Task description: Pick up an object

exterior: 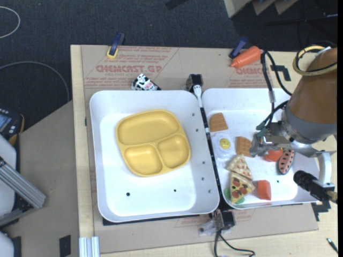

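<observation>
Two white bins sitting side by side on the bench. Left bin (107,186) is holding one thing: a yellow divided plate (153,142), three compartments, lying flat near the bin's middle, nothing showing in its compartments.

Right bin (236,96) is carrying the toy food, all of it lying toward the bin's near and middle part:
- brown toast slice (218,122) lying near the left wall, farthest back
- fried egg (224,142) sitting just in front of the toast
- small orange cracker (243,145) lying just right of the egg
- pizza slice (240,168) lying in front of the cracker
- a second, more colourful pizza slice (239,189) sitting at the near edge, touching or nearly touching the first
- red block (263,189) lying just right of that second slice
- watermelon slice (285,161) lying further right, tilted
- a red-orange piece (273,155) showing just left of the watermelon, partly covered by the gripper

Arm is reaching in from the right, orange band and grey wrist hanging over the right bin. Gripper (261,145) is sitting low over the bin, between the cracker and the red-orange piece, right beside both. Fingers are too dark and cluttered to read: cannot tell how far apart they are standing, or whether anything is sitting between them.
</observation>
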You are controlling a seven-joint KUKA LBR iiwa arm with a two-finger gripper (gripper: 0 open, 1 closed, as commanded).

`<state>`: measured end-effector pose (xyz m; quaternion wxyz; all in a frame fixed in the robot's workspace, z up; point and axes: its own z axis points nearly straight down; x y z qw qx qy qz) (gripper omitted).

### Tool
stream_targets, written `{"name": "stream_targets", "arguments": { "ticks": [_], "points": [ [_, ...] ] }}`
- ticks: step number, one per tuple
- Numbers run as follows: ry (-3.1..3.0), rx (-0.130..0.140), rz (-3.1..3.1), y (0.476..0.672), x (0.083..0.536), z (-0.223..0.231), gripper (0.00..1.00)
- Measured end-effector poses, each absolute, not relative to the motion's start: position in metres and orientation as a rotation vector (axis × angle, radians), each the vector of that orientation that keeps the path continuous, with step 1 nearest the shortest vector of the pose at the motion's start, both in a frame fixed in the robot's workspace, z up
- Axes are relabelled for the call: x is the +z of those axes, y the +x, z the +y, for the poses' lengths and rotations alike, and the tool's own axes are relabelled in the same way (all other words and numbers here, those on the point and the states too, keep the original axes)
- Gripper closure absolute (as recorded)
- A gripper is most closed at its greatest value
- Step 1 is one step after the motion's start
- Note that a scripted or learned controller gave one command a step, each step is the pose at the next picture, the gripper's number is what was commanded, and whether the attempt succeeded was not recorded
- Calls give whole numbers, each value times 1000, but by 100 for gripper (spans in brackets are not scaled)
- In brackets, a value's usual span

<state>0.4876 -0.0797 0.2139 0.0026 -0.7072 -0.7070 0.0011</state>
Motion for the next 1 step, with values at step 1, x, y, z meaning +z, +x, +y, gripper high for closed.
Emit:
{"name": "stream_targets", "arguments": {
  "ticks": [1],
  "points": [
    [-2219,2,-2218,477,222,-78,100]
  ]
}}
